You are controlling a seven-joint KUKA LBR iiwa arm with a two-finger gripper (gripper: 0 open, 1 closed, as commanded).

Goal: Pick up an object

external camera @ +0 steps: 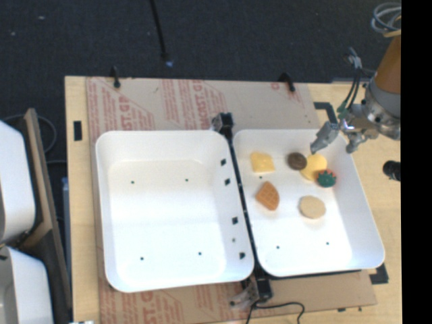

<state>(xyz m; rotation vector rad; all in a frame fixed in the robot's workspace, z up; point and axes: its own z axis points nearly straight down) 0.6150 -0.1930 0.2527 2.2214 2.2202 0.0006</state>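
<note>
The right bin [351, 241] holds several small objects: a yellow square piece [262, 162], a dark brown round piece [296, 160], a yellow piece [314, 167] with a green and red bit [327, 178] next to it, an orange waffle-like piece [268, 196] and a tan round disc [312, 207]. My gripper [337, 138] hangs at the bin's far right edge, above and just right of the yellow piece. Its two fingers [324, 138] are spread apart with nothing between them.
The left bin [169, 208] sits beside the right one, with a black divider strip [236, 194] between them. Both rest on a cardboard sheet [169, 106] on the bench. A black clamp [223, 121] stands at the bins' far junction.
</note>
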